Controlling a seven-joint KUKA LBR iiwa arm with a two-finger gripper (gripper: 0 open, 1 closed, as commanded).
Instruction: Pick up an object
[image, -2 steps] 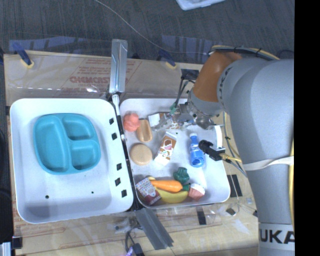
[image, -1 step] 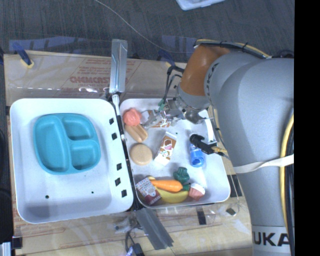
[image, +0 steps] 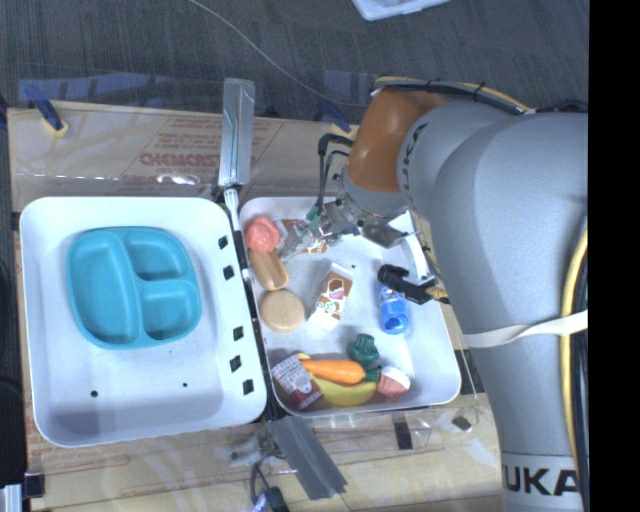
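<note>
The right bin (image: 438, 340) holds several toy foods. A pink piece (image: 263, 234) lies at its far left corner, with a tan bread roll (image: 268, 269) and a round bun (image: 282, 310) below it. A small carton (image: 333, 297) lies in the middle and a blue bottle (image: 394, 313) to its right. My gripper (image: 313, 232) hangs low over the bin's far end, just right of the pink piece, beside a shiny crumpled item. The wrist's orange band (image: 385, 140) is above it.
At the bin's near end lie a carrot (image: 336, 371), a banana (image: 347, 393), a green broccoli piece (image: 363, 349) and a red packet (image: 291, 377). The left bin (image: 50, 400) holds a blue divided plate (image: 135, 283). The arm's grey body covers the right side.
</note>
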